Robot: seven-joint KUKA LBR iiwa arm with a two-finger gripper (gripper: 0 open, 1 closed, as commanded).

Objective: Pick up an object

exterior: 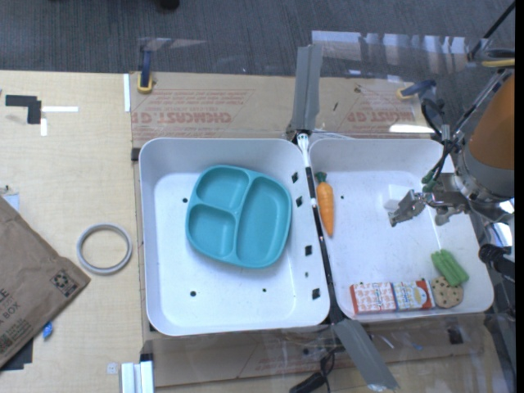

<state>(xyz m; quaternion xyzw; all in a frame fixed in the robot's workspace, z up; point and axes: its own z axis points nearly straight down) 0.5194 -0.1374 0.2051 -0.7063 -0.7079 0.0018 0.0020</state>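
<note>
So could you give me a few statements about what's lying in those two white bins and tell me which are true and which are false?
1. The teal divided plate lies in the left bin. True.
2. The carrot sits on the plate. False: it lies in the right bin, along its left wall.
3. The gripper hovers over the right bin. True.
4. The fingers hold the green piece. False: it lies in the bin, apart from them.
5. The cookie lies beside the flat red-and-white carton. True.
6. A ring of tape lies inside the left bin. False: it lies on the bench, left of the bin.
</note>
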